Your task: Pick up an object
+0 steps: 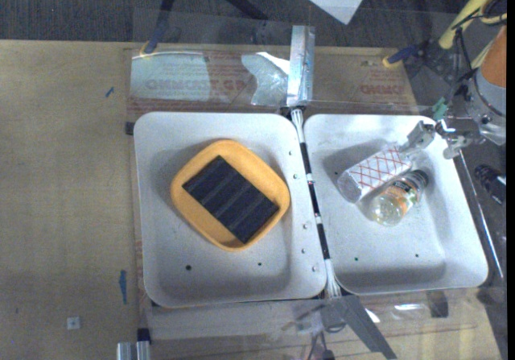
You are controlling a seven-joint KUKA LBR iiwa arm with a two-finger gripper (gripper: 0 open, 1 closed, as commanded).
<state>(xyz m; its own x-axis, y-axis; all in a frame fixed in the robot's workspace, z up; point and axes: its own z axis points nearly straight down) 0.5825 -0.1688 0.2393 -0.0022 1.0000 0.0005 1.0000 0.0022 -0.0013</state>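
Looking down on the bench, I see my gripper (pixel 424 134) hanging over the upper right part of the right bin (pixel 459 258), and I cannot tell how it is set from this angle. Just down and to the left of it lies a red-and-white patterned packet (pixel 374 171), tilted, its upper end close beneath the tool. Directly below the gripper, touching the packet's lower edge, a small clear bottle with a dark cap (pixel 394 199) lies on its side. Well off to the left of the gripper, the left bin (pixel 157 258) holds a yellow tray with a dark ribbed panel (pixel 230 193) on top.
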